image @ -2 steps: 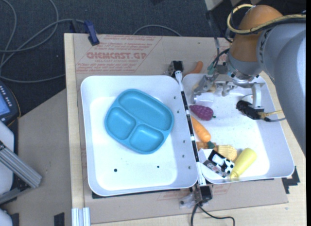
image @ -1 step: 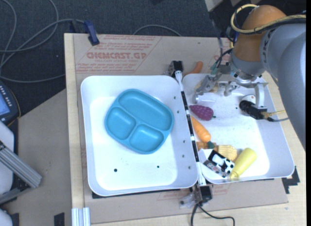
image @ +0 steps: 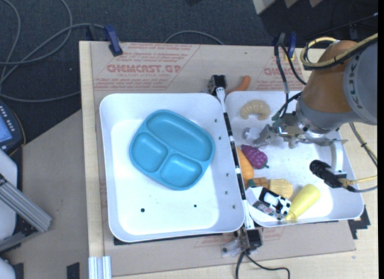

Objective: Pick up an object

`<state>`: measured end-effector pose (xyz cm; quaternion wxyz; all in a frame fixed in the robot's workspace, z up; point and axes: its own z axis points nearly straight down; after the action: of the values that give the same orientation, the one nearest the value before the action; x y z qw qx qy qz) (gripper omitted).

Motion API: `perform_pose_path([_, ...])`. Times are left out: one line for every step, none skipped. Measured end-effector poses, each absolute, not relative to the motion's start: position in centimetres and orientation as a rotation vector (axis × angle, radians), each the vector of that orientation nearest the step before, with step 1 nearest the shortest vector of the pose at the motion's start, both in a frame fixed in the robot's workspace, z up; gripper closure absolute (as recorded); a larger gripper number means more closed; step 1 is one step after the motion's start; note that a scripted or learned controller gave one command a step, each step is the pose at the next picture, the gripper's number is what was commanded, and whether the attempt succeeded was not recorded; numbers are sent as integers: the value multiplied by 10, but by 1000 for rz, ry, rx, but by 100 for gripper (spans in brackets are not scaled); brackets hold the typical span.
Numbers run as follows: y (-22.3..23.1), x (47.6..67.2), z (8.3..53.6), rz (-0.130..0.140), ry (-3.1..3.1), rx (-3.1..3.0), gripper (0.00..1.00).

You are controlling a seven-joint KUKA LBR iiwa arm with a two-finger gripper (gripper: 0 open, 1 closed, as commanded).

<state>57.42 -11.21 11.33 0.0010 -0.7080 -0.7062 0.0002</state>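
My end effector (image: 264,135) hovers low in the right bin (image: 354,209) — fingers apart, gripping nothing — poised above the purple grapes (image: 254,156) near the counter's right edge, where the toy food is clustered for picking.

Right bin crowded, left bin roomy

Toys packed the right bin (image: 351,210); around the blue plate (image: 172,149), the left bin (image: 120,122) lay open.

plate (image: 172,149) blue | bins (image: 120,212) white | grapes (image: 254,155) purple | bottle (image: 303,200) yellow
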Motion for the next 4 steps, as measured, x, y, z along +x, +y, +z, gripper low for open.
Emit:
perform_pose_path([-107, 576, 93, -18, -2232, -2247, 0])
perform_pose_path([-99, 562, 88, -5, -2224, -2231, 0])
perform_pose_path([-98, 532, 87, 3, -2216, -2221, 0])
perform_pose_path([-98, 534, 97, -2, -2220, -2223, 100])
